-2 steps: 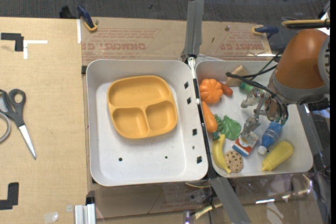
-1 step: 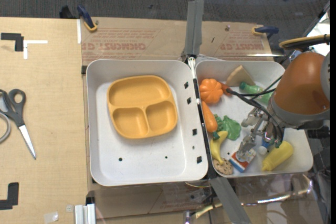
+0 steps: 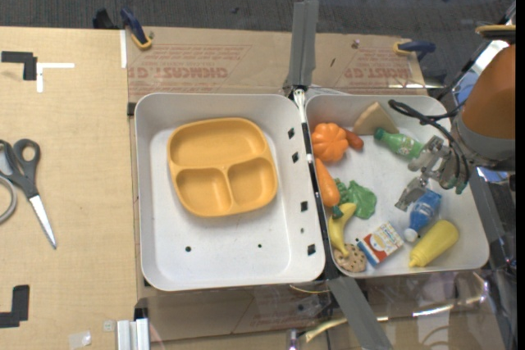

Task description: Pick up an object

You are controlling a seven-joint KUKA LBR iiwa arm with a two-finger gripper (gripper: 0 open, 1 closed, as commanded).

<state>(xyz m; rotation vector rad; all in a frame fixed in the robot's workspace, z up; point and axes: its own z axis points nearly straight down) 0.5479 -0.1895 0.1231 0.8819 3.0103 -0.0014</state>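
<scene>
The right bin (image 3: 472,258) holds several toy items. These include an orange pumpkin (image 3: 330,141), a carrot (image 3: 326,184), a green leafy piece (image 3: 358,197), a banana (image 3: 340,227), a cookie (image 3: 353,259), a small carton (image 3: 380,244), a yellow mustard bottle (image 3: 433,243), a blue bottle (image 3: 424,212), a green bottle (image 3: 399,143) and a cheese wedge (image 3: 374,117). My gripper (image 3: 416,178) hangs over the bin's right half, between the green bottle and the blue bottle. Its fingers are spread open and nothing sits between them.
The left bin (image 3: 156,258) carries a yellow divided plate (image 3: 221,165). Scissors (image 3: 29,186) lie on the wooden bench at the far left. A grey divider bar (image 3: 303,53) runs between the bins at the back.
</scene>
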